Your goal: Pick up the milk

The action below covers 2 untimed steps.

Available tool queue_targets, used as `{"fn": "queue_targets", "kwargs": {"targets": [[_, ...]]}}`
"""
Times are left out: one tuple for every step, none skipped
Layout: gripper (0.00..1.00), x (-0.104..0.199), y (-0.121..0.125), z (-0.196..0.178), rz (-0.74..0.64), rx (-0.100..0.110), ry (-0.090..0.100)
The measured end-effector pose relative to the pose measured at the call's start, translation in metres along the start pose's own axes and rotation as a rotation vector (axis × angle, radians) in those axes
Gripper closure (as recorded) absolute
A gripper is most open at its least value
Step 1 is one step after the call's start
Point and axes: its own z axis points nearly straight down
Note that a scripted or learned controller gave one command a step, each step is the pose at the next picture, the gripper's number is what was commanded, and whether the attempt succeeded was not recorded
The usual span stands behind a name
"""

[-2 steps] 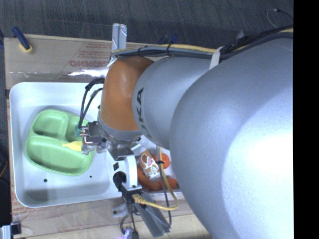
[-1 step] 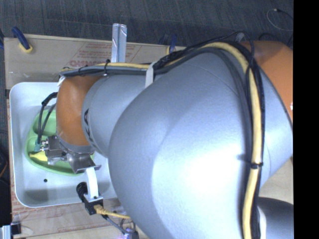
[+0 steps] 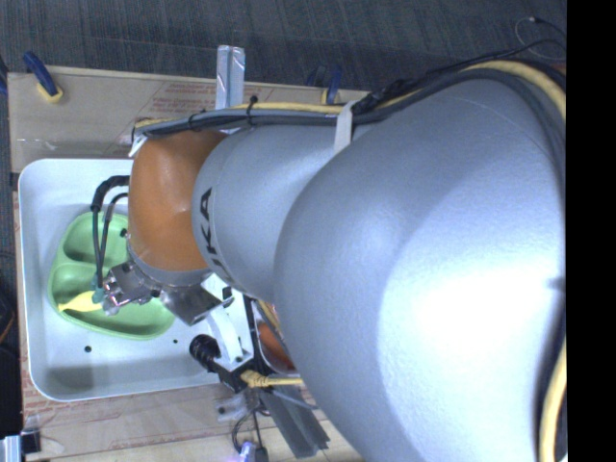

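Looking down on the bench (image 3: 87,99) and logging the grey arm (image 3: 414,258) reaching in from the right, bulking over most of the scene and hiding the right side of the bench. Noting the orange band (image 3: 164,200) sitting over the far right part of the left bin (image 3: 34,219). Finding the gripper (image 3: 110,299) below the band, pointing left and hanging low over the middle of that bin. Not managing to tell whether it is spread or closed, with the tip blurring into what lies under it. Seeing nothing clearly held. Recording a green plastic piece (image 3: 82,248) lying on the bin floor at left of centre, with the gripper right over its near right part; touching or just above, not resolving which. Spotting a yellow piece (image 3: 75,304) lying against the near left edge of the green one, just left of the gripper. Catching a reddish-brown thing (image 3: 269,345) peeking out from under the arm, right of the left bin's near right corner; too hidden for naming. Noting a metal post (image 3: 229,70) standing at the far edge of the bench and a blue clip (image 3: 40,73) at its far left corner. Milk: not managing to place it, with the arm covering so much of the bins.
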Motion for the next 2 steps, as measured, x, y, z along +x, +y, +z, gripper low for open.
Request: {"fn": "queue_targets", "kwargs": {"targets": [[1.0, -0.001, 0.0, -0.098, 0.601, 0.0, 0.0], [1.0, -0.098, -0.037, -0.188, 0.683, -0.002, 0.001]]}}
